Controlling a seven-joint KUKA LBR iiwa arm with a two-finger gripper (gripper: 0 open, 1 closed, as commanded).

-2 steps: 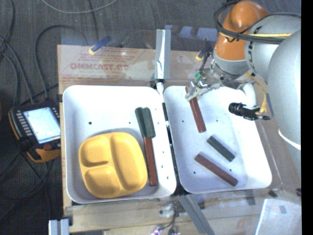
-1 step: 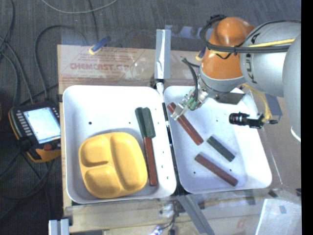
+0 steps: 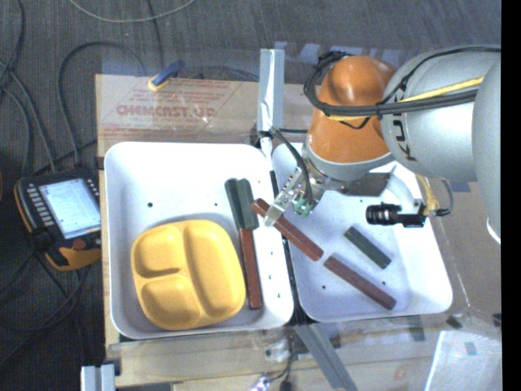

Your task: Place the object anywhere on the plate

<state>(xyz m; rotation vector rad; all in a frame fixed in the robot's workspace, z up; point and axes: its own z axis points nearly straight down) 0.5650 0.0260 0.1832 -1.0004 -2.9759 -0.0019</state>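
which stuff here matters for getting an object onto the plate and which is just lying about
For the job:
yellow plate
gripper
brown stick under the gripper

Lying about:
dark green block
brown stick by the plate
brown stick, right bin
dark block, right bin
handheld controller

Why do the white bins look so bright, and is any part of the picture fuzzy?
In the camera view, strong light from above makes the left bin and right bin glare white; the yellow plate shines softly, with faint shadows beside the sticks; the big orange-and-grey arm, nearest the camera, looks slightly soft, as does the gripper.
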